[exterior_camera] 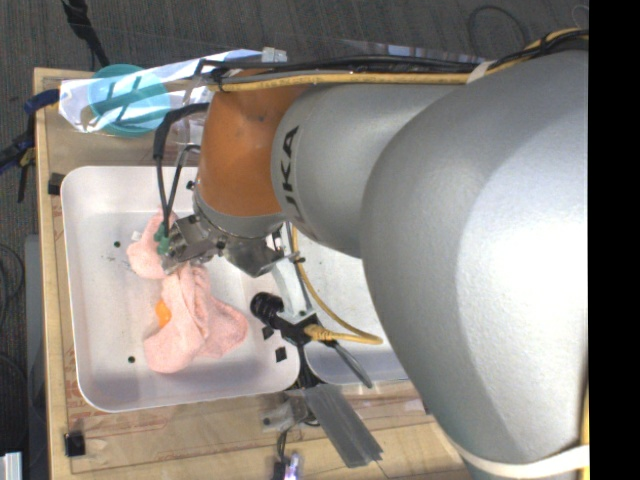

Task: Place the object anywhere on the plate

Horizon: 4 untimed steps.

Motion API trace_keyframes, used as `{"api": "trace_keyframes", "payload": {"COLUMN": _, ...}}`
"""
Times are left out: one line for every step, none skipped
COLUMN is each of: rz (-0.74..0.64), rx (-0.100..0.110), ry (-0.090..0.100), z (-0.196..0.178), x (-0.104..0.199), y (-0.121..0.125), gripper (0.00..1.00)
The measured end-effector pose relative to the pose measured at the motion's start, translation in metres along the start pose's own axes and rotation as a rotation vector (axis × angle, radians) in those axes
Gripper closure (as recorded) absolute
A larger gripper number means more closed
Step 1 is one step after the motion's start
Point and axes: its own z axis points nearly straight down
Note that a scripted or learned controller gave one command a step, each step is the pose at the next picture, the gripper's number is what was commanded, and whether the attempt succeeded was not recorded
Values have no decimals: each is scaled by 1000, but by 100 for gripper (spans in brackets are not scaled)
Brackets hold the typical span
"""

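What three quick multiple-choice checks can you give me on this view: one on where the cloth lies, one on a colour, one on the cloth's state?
1. Where does the pink cloth lie?
A. In the left white bin
B. On the bare wooden bench
C. Draped over the arm

2. What colour is the band above the arm's wrist?
A. Blue
B. Orange
C. Green

3. How does the cloth lie?
A. Folded in a neat square
B. Rolled into a tight tube
C. Crumpled in a loose heap

Answers:
1. A: the cloth rests on the bin's white floor, inside its rim.
2. B: the band shows orange between the grey arm and the pincer.
3. C: the cloth is bunched and uneven, with an orange patch showing amid its folds.
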Motion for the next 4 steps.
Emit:
{"api": "trace_keyframes", "payload": {"rz": 141, "rx": -1, "ry": 0, "z": 34, "x": 78, "y": -11, "gripper": 100}}
{"api": "trace_keyframes", "payload": {"rz": -4, "rx": -5, "ry": 0, "z": -28, "x": 14, "y": -39, "gripper": 100}}
{"api": "trace_keyframes", "payload": {"rz": 204, "rx": -22, "ry": 6, "z": 87, "x": -15, "y": -56, "gripper": 100}}
{"api": "trace_keyframes", "payload": {"rz": -96, "rx": -5, "ry": 0, "z": 31, "x": 7, "y": -26, "gripper": 100}}
